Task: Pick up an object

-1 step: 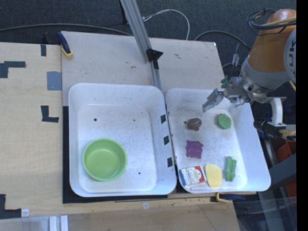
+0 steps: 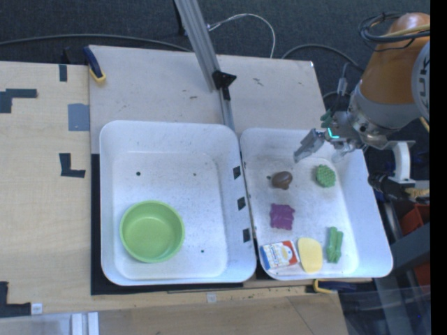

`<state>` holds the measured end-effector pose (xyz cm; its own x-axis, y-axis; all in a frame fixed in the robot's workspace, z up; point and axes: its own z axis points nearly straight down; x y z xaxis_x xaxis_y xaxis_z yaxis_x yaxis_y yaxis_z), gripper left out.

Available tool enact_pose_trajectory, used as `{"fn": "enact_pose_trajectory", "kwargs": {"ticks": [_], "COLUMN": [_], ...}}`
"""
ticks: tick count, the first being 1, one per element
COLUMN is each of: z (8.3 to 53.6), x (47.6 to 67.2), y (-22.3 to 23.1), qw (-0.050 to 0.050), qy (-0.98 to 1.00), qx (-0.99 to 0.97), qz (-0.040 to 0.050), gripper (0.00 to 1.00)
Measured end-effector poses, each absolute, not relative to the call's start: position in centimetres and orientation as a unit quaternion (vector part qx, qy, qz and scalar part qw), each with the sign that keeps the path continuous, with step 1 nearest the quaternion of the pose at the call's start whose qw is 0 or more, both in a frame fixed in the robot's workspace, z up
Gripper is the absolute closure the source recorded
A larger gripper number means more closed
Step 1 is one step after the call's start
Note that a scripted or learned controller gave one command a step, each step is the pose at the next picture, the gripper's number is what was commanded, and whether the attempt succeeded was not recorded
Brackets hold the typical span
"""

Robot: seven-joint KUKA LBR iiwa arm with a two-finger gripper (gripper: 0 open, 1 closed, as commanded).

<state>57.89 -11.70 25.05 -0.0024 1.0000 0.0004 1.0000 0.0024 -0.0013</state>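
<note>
Looking down at a slant on a bench with two white bins side by side. In the left bin (image 2: 112,138), near its front left corner, a green bowl (image 2: 151,231). In the right bin (image 2: 367,208), six small things:

- brown lump (image 2: 281,180), towards the back, left of middle
- green ball (image 2: 324,176), knobbly, right of the lump and apart from it
- purple piece (image 2: 281,216), in front of the lump
- packet (image 2: 279,255), red and white, at the front wall
- yellow piece (image 2: 310,254), touching the packet's right side
- green stick (image 2: 334,244), just right of the yellow piece

From the right, a grey and orange arm (image 2: 391,68), with the gripper (image 2: 308,147) hanging over the back of the right bin, above and between lump and ball. Holding nothing visible. Apart or together: cannot tell from this angle.

Judged as the approach, with nothing lifted yet. Nearest candidates: lump and ball, both standing free with bare floor all round. Better to choose one of these than the crowded trio at the front wall. To do it well: centre directly over the chosen thing, straddle it evenly, go down close to the bin floor, close at the widest part, then lift straight up. With the ball, beware of rolling under an off-centre squeeze. With the lump, beware of a low, sloping shape slipping free.
</note>
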Motion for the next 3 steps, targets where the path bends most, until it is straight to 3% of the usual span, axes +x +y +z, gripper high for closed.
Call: {"fn": "enact_pose_trajectory", "kwargs": {"ticks": [3], "z": [10.8], "x": [55.4], "y": [-11.7], "qw": [0.003], "qy": [-0.707], "qx": [-0.707], "qz": [0.0026], "gripper": [0.0]}}
